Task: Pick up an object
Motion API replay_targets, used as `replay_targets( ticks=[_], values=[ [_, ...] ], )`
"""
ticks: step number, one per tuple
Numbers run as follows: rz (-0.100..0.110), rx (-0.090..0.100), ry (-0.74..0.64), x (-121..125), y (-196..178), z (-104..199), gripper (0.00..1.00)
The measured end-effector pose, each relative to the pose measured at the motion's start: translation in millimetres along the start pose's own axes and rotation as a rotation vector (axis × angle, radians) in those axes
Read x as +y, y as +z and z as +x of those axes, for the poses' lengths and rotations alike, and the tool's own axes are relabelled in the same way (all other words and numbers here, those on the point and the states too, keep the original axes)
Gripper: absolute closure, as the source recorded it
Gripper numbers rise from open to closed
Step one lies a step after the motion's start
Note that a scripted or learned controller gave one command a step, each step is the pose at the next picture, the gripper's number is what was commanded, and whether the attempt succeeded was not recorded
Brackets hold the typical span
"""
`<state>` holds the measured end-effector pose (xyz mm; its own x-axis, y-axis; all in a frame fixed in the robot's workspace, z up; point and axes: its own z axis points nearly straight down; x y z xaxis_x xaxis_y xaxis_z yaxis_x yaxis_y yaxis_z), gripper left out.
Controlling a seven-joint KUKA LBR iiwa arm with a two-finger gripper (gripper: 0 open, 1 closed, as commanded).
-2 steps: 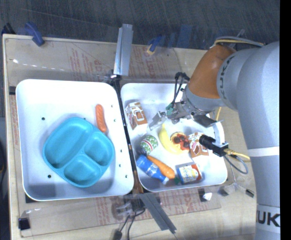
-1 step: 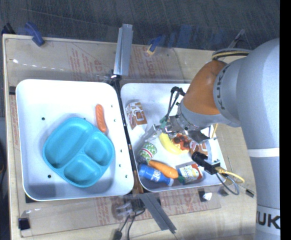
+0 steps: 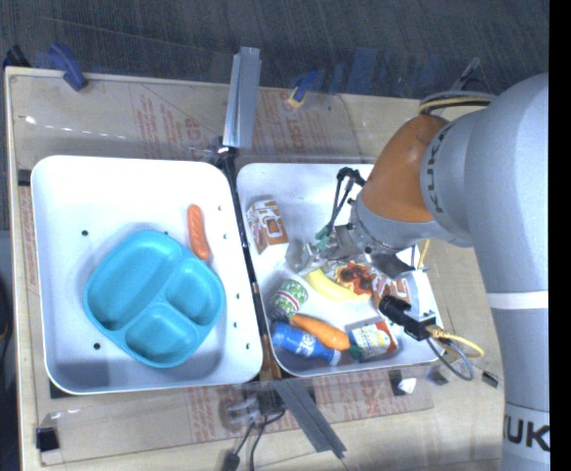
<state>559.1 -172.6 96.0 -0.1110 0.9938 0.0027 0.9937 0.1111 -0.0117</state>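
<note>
The right bin (image 3: 305,189) holds a pile of toy food: a small brown-and-white carton (image 3: 265,223), a yellow banana (image 3: 329,285), a green-rimmed cup (image 3: 287,297), an orange carrot (image 3: 322,331), a blue bottle (image 3: 300,344) and a small labelled can (image 3: 372,338). My gripper (image 3: 333,251) hangs low over the middle of this bin, just above the banana and a red-and-brown item (image 3: 361,280). The arm's orange band (image 3: 403,180) and wrist cover much of it.
In the left bin (image 3: 70,189) lies a blue divided tray (image 3: 155,297), with an orange hot dog (image 3: 198,232) beside its upper right corner. A metal bar (image 3: 239,96) stands at the back between the bins.
</note>
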Motion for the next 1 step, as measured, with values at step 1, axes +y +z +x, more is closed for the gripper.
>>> replay_targets(
  ticks=[1],
  values=[
    [-0.008,-0.002,0.087,-7.1,-114.1,53.1,1.00]
  ],
)
